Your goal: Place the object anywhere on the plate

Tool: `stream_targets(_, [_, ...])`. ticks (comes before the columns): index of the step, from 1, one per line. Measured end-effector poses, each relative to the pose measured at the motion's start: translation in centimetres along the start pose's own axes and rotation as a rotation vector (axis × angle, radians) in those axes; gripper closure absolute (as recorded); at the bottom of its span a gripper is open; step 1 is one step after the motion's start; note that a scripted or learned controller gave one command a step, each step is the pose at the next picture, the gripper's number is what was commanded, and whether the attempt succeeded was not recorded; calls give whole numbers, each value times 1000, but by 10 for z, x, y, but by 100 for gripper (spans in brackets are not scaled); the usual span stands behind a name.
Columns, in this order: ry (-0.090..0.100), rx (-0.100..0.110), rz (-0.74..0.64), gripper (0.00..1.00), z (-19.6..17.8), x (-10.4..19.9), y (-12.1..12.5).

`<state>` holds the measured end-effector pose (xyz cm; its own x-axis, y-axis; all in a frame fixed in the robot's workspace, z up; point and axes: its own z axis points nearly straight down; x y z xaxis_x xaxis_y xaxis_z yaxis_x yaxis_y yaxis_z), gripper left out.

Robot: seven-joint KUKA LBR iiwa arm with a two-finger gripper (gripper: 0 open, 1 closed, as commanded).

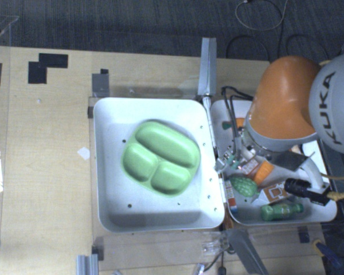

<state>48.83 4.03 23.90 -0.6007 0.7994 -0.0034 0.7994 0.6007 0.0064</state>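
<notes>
A green plate (160, 158) with three sections lies in the middle of the left white bin (109, 211), and nothing sits on it. To the right of the plate, past the bin's wall, the right white bin (327, 213) holds the small things: a bumpy green object (245, 187), an orange piece (264, 171) and a green bottle (282, 210) lying on its side. The robot arm (286, 105) hangs over that right bin with its gripper (234, 159) low near the wall closest to the plate, and I cannot tell what state the gripper is in or if it has anything.
</notes>
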Motion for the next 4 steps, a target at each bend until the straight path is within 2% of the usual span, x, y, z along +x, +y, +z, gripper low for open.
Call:
stream_targets(1, [1,2,-21,100,17,26,57])
stream_targets(2, [1,1,-21,0,17,26,57])
stream_targets(3, [-1,-4,-23,100,6,26,59])
stream_targets(4, [2,1,-106,100,4,68,57])
